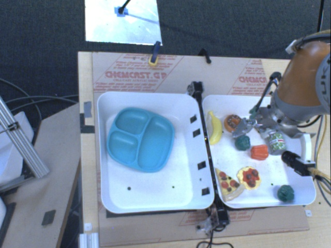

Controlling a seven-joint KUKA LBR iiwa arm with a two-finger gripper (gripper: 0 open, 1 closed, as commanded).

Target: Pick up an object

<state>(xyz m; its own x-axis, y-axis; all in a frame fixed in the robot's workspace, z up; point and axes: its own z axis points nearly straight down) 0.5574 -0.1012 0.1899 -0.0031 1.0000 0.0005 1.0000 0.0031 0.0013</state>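
Hovering low in the right white bin [310, 195], the tool [247, 129] sat crowded: dark teal round toy [242, 142] just beneath, orange round toy [232, 122] beside. Couldn't tell its state. Risk: nudging neighbours like the yellow toy banana [214, 127] and closing on nothing.

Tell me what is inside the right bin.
The right bin holds a banana, two pizza pieces, an orange block and green lumps. The arm covers part of it.

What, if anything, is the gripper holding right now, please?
It cannot be told: the gripper hangs low over the right bin, just above a dark green toy.
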